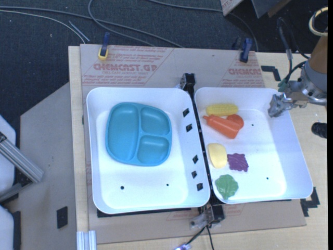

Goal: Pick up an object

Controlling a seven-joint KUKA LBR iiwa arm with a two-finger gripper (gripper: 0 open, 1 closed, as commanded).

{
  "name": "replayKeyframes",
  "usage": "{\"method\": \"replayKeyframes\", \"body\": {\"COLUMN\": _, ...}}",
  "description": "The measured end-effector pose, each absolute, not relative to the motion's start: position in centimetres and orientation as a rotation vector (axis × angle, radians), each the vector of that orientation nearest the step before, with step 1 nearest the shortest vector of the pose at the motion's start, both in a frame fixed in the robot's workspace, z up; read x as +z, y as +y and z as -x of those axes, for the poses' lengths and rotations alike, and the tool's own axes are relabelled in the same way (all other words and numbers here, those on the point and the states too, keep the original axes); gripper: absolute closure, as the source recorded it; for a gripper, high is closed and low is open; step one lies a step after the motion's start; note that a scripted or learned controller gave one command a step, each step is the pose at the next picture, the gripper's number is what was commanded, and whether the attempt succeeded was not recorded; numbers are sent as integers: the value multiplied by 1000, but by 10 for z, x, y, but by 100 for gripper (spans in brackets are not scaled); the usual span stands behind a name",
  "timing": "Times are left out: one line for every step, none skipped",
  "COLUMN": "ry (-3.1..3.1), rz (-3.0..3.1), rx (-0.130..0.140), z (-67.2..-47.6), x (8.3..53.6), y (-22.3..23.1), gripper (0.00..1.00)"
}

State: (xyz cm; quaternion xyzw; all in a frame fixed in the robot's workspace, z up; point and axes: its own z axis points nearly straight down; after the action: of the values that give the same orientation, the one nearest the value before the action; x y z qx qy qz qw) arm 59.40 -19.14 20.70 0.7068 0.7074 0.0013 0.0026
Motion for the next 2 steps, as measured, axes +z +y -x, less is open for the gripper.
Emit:
{"method": "replayKeyframes", "body": {"ry": 2219, "rz": -2216, "rx": 5, "z": -598, "x": 251, "y": -193, "gripper": 100}}
{"method": "replayKeyframes", "body": {"ry": 2230, "rz": -2219, "rx": 1, "z": -595, "x": 238, "y": -141, "gripper": 100}}
